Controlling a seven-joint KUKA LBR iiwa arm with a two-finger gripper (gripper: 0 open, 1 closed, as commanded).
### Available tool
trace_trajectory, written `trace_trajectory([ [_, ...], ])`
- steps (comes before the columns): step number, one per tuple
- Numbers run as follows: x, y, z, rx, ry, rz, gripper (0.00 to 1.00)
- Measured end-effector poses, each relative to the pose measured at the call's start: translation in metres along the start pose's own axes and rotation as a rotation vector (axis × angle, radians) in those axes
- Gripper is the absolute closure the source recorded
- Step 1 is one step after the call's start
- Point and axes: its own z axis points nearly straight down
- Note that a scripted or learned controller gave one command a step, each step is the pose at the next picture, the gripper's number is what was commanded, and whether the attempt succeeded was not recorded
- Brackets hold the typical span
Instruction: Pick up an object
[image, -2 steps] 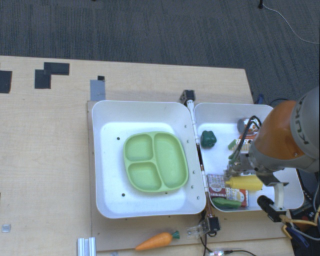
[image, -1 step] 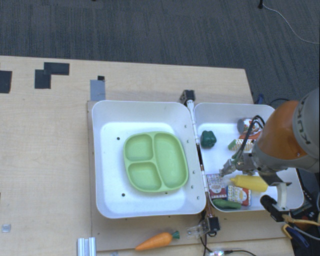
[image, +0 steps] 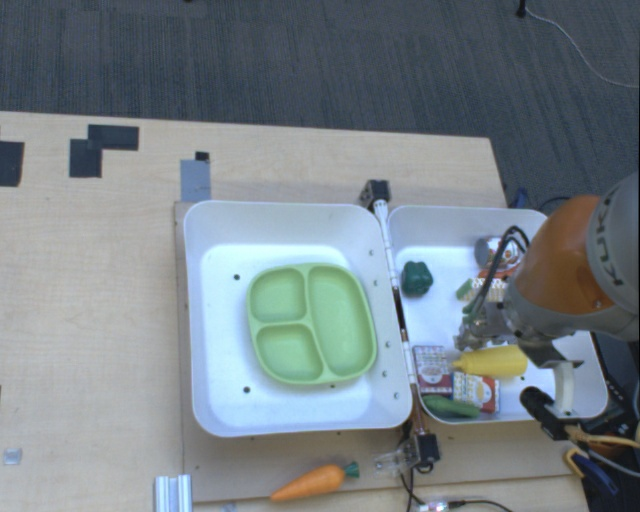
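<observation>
1. The grey arm with the orange band (image: 565, 265) reaches in from the right and covers much of the right shallow white bin (image: 440, 225).
2. The gripper (image: 478, 335) sits low over that bin's middle; whether it is released, clenched or grasping cannot be told, as the wrist and cabling hide it.
3. A yellow elongated plastic object (image: 492, 361) lies just below the gripper, close to or touching it; contact cannot be confirmed.
4. Crowding the same corner: a red and white printed carton (image: 433, 367) beside the yellow object, and a green pod-shaped item (image: 451, 407) against the near wall. The carton's printing is too small to read.
5. A dark green lumpy object (image: 416, 277) lies apart, near the bin's left wall.
6. The left shallow white bin (image: 215, 330) holds a light green three-compartment plate (image: 311, 323).
7. An orange carrot with a green top (image: 315, 482) lies on the wooden bench (image: 90, 330), outside both bins.
</observation>
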Motion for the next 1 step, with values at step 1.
trace_trajectory([
  [1, 0.0000, -0.0001, 0.0000, 0.000, 0.000, 0.000, 0.00],
])
